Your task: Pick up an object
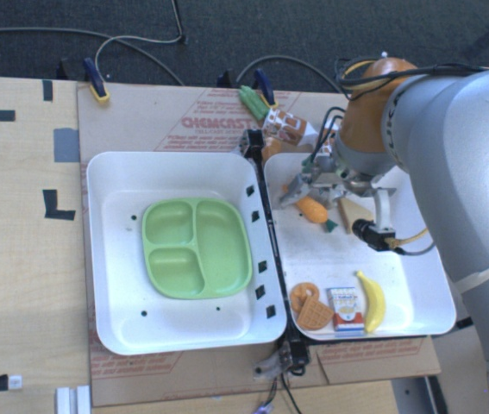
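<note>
Presently, nearest the camera, a waffle [310, 306], a small carton [345, 308] and a banana [372, 301] are seen lying untouched in the right bin [421, 270]; further back the claw [306, 190] is lowered just over an orange piece [313, 210]. Whether the claw is apart or clamped cannot be told. Judged step: the grasp attempt. Next, a firm closure and a straight lift are called for

I see open white floor mid-way down the right shallow white bin [438, 276]; a waffle-patterned cookie [310, 306], small carton [345, 309] and yellow banana [372, 301] crowd its near edge.
</note>
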